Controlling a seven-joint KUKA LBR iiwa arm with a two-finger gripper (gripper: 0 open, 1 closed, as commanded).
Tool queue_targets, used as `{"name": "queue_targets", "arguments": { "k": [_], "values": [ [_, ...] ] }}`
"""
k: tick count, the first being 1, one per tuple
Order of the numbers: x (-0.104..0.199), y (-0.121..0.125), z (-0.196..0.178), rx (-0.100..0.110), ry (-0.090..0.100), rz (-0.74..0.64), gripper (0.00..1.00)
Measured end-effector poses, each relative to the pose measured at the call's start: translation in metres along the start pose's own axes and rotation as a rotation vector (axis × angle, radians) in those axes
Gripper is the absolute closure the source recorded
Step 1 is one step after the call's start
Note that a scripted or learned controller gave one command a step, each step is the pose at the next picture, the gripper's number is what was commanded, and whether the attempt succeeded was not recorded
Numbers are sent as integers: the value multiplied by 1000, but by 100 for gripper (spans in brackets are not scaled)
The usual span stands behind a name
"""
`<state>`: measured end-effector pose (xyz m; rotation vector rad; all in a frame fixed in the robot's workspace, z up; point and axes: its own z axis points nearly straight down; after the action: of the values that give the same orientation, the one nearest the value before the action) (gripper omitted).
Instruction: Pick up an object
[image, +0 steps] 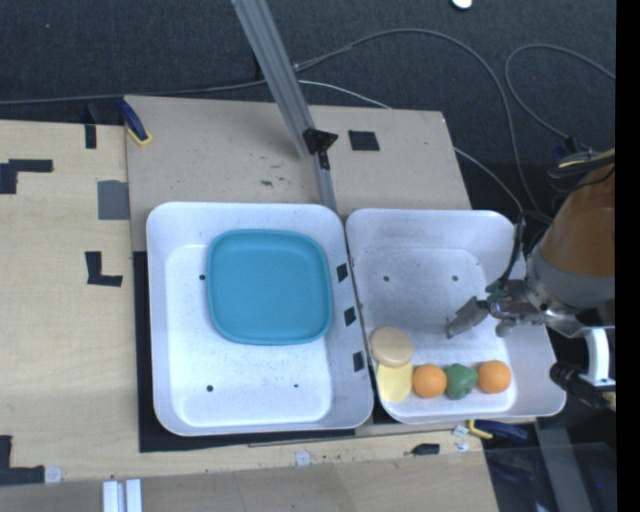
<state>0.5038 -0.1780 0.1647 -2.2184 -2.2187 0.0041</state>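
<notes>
We're looking down on two white bins side by side, and the arm (580, 240) comes in from the right edge of the frame, orange band showing above the wrist. The gripper (466, 322) hangs over the right bin (420, 235), toward its lower right part, with its dark fingers (462, 318) pointing left and down across the bin floor. They look nearly closed and we see nothing between them, though at this slant we can't be sure how wide the gap is.

Below the gripper, along the bottom edge of the right bin, we've got a row of objects: a tan round piece (391, 347) sitting on top of a pale yellow block (394, 383) at the left, then an orange ball (429, 381), a green lump (460, 381) touching it, and a second orange ball (493, 376) at the right end. The gripper is near this row but apart from it.

Over in the left bin (170, 300), a blue square plate (269, 286) lies flat in the upper middle.
</notes>
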Motion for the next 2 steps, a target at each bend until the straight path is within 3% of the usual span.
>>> {"name": "queue_targets", "arguments": {
  "k": [2],
  "values": [
    [-4, 1, 75, -6, -2, 0, 0]
  ]
}}
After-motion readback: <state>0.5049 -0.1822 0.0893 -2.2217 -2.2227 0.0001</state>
